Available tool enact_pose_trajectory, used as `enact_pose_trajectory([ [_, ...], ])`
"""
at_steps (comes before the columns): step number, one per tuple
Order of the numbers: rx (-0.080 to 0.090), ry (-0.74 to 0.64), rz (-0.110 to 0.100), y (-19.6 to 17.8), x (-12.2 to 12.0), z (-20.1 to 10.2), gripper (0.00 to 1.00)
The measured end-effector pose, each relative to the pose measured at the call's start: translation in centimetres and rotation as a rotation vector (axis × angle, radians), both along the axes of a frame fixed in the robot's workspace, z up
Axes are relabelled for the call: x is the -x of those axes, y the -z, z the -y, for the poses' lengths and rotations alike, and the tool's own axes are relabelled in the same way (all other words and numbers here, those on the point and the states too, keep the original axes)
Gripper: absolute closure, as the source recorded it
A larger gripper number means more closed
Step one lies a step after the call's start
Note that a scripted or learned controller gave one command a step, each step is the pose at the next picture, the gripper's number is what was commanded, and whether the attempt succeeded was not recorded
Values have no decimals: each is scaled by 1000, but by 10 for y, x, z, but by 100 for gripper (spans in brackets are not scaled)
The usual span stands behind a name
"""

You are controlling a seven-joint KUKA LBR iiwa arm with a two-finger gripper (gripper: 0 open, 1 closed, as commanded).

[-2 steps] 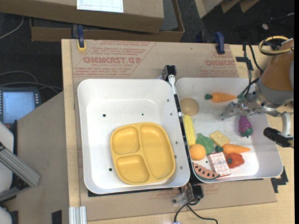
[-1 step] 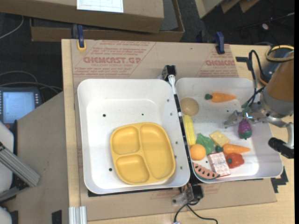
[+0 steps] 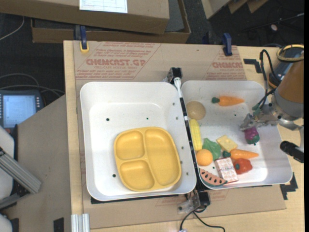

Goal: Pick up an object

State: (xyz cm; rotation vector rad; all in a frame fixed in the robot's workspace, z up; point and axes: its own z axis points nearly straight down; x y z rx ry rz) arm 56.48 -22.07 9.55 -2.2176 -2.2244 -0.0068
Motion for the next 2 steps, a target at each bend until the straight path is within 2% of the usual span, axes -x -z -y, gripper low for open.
enact_pose_trajectory([
  [1,4,-4,0,12,-34,-85,100],
  [2,1,-6,8,-96,-23,-170,100],
])
